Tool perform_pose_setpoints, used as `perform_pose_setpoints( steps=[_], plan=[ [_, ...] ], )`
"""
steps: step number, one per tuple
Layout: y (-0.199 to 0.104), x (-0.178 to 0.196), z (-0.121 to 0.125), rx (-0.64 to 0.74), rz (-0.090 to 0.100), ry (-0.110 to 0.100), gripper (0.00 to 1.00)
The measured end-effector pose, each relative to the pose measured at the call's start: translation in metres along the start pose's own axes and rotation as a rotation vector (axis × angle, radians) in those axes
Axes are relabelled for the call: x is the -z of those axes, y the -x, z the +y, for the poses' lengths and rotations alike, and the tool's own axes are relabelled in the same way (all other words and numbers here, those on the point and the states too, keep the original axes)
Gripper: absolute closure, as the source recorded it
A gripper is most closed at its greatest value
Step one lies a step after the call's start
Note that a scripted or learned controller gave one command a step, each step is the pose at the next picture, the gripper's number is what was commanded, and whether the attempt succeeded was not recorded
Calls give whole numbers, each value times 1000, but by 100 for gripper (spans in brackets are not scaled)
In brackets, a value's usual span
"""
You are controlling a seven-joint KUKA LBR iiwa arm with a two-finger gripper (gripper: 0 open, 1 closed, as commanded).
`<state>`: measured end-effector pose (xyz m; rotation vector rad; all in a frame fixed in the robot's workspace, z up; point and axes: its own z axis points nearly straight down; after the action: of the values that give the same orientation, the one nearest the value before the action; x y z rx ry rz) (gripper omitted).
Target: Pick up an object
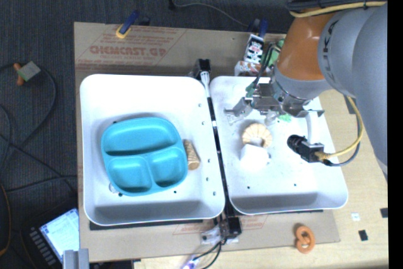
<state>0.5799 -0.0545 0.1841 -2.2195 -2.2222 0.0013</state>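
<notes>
Overhead, the gripper (pixel 264 107) hangs low in the right bin (pixel 334 192); whether its grip is released or clenched I cannot tell. Just below it lies a tan, ribbed, shell-shaped object (pixel 257 133), touching a soft-looking white lump (pixel 254 157). The left bin (pixel 94 198) holds a smooth blue plastic tray (pixel 143 155) with three compartments, and a small brown cork-like cylinder (pixel 191 155) rests against its right edge.
</notes>
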Motion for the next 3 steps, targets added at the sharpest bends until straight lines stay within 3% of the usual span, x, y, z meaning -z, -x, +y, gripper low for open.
perform_pose_setpoints(
  steps=[1, 2, 3],
  plan=[
    [39, -85, 1, 0, -4, 13, 0],
    [40, -76, 0, -1, -3, 9, 100],
    [32, 2, 86, 0, -2, 4, 100]
  ],
)
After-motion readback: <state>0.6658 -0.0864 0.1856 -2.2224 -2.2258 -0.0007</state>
